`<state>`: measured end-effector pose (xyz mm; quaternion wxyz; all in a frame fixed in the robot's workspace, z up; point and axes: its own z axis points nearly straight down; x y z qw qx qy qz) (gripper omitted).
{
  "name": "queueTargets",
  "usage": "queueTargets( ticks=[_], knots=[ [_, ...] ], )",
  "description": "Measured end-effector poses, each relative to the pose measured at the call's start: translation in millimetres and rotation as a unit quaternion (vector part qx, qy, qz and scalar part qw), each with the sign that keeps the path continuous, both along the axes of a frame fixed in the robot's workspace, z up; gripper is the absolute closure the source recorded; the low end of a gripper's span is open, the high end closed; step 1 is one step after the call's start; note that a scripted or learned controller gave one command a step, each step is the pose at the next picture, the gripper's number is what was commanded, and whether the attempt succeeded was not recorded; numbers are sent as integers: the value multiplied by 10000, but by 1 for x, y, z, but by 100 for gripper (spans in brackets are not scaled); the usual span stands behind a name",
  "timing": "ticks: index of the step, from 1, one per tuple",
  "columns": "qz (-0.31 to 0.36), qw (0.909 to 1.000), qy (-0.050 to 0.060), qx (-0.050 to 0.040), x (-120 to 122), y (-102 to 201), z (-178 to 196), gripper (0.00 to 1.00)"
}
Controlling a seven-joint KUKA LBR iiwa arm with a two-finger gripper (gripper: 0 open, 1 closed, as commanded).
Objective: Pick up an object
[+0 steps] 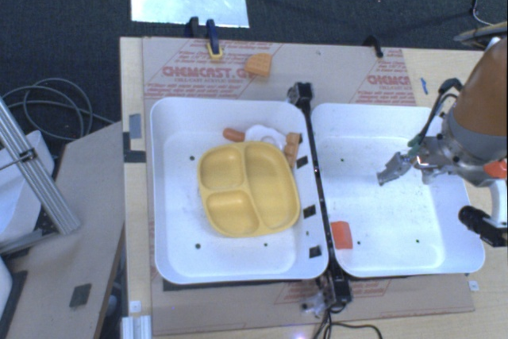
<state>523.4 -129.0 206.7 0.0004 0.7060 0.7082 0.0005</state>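
My gripper [394,170] hangs over the middle of the right bin [444,250], pointing left, with nothing visibly in it. A small orange-red block [340,234] lies at that bin's front left corner, well below and left of the gripper. In the left bin [171,250] a yellow three-part plate [248,189] lies flat. Behind the plate are an orange sausage-shaped piece [233,135], a white piece [262,136] and a small tan block [292,147] near the divider.
A tan wedge [258,64] sits on the cardboard behind the bins, next to a yellow and blue clamp [213,40]. Black clips [300,93] hold the bin rims along the divider. The arm's body [484,111] fills the right side.
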Motion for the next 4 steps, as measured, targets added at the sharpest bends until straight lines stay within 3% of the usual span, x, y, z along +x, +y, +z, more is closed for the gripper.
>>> queueTargets(
  ticks=[1,2,4],
  knots=[
    [12,10000,-14,0,1,0,11,100],
    [35,10000,-14,10,-37,61,54,100],
    [-9,10000,0,0,-36,71,44,100]
  ],
)
